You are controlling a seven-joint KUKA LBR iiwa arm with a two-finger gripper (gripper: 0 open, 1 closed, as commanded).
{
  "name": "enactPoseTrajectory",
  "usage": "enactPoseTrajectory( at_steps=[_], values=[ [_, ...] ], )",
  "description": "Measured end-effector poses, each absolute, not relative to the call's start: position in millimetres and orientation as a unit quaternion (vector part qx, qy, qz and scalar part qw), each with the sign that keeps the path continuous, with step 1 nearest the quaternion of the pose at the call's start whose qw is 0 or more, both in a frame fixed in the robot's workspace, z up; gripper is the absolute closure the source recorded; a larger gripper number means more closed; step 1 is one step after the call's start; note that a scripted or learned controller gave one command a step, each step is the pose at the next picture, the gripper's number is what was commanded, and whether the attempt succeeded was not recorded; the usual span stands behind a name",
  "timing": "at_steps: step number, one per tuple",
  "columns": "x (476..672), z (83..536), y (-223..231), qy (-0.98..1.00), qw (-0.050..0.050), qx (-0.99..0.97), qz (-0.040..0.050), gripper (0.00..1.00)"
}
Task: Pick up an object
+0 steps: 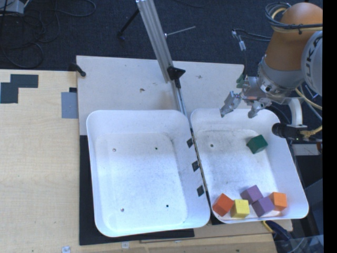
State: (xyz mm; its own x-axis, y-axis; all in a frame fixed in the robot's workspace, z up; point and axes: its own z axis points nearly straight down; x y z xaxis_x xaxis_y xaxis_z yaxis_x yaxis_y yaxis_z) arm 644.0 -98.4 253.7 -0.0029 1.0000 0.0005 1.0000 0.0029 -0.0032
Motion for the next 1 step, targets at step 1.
enactPoseTrajectory(
  at_steps=[1],
  values=[
    [667.7,230.7,-184.8,-0.705,-0.001,-0.709,0.002,0.0]
  ],
)
